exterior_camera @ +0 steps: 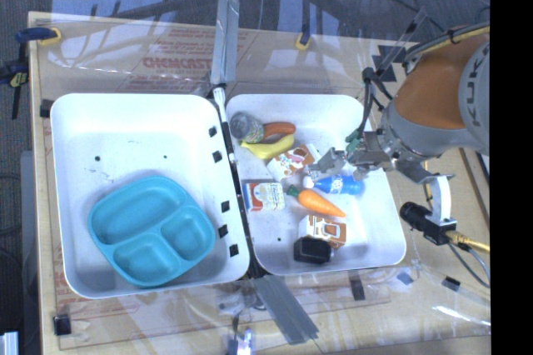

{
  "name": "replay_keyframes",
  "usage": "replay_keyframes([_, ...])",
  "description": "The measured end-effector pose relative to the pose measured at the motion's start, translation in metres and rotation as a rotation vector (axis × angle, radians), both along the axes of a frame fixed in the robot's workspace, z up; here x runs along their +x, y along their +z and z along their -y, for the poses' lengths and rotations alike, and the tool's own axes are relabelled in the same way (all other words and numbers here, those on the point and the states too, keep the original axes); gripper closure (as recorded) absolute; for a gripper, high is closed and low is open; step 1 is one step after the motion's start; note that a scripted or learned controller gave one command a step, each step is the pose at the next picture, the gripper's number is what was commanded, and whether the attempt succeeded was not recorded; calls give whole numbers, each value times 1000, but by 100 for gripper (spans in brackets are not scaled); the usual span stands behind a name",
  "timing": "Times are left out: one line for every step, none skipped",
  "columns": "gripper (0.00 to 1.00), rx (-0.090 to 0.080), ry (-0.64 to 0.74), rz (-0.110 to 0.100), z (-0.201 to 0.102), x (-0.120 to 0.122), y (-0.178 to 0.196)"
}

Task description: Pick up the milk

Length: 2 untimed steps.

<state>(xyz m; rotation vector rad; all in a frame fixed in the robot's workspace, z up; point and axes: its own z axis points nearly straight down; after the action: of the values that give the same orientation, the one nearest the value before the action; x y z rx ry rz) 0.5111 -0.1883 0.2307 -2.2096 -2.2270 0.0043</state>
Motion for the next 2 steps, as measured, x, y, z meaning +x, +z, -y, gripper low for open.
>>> replay_keyframes([0,-1,174,3,-15,59,-15])
replay_keyframes([0,-1,243,5,-5,90,-116])
